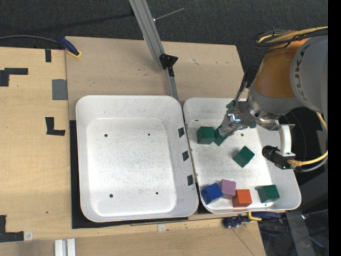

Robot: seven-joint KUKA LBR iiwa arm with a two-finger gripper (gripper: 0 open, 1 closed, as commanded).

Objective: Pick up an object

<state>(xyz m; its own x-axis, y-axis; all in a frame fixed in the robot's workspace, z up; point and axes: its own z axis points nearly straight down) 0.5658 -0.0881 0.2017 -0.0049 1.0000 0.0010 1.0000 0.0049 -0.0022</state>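
Note:
My gripper (226, 128) hangs over the upper part of the right bin (213, 106), reaching in from the right. A dark green block (204, 135) lies just to its left. A smaller green piece (219, 139) sits right at the gripper's tip, touching or nearly touching that block. Whether the piece is held is not visible. Another green block (243, 157) rests tilted lower in the bin. Along the bin's front lie a blue block (211, 192), a purple block (228, 187), an orange block (242, 197) and a green block (268, 193).
The left bin (85, 143) adjoins the right one. A grey metal bar (152, 31) slants down from the top to the bins' shared corner. The arm's body and cables (290, 84) crowd the right side.

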